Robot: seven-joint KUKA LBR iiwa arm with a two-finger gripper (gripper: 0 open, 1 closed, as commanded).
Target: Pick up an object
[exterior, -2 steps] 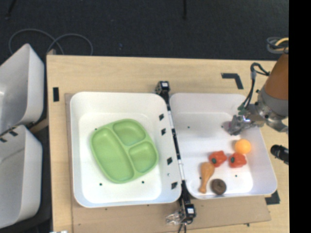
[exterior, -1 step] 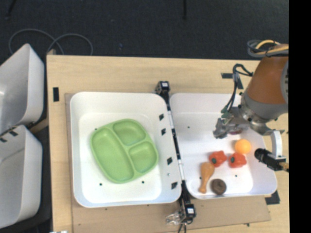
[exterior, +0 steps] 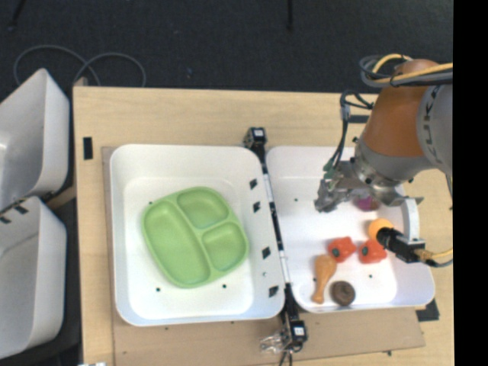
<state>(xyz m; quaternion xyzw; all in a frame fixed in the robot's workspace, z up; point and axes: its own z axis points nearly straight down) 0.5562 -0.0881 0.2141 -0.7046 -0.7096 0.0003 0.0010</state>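
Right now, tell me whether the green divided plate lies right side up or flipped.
Right side up: the green divided plate lies flat in the left bin, its three compartments facing upward.

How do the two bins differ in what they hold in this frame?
The left bin holds one large thing, a green divided plate lying flat; the right bin holds several small things: two orange-red pieces, a tan drumstick-shaped toy and a brown disc. The gripper hangs over the right bin, not the left bin. Both are shallow and white, side by side.
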